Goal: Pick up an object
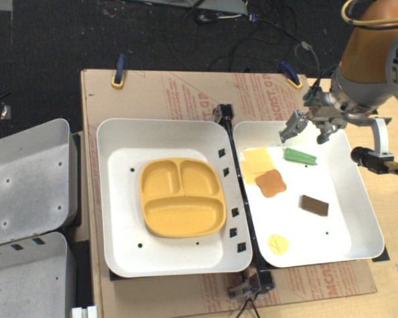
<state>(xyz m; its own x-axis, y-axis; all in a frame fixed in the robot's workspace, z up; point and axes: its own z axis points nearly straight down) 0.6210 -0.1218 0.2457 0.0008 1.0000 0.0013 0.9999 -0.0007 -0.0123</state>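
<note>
The right bin [358,197] holds a green bar [300,156], a pale yellow square [257,160], an orange-brown piece [270,183], a dark brown block [314,205] and a small yellow round piece [278,244]. My gripper [310,130] hangs over the far edge of that bin, just above the green bar, open with its fingers spread and nothing between them.
The left bin [116,244] holds a yellow divided tray [182,197]. A black divider with clips runs between the bins [235,184]. Loose white bin lids [26,177] lie to the left of the bench.
</note>
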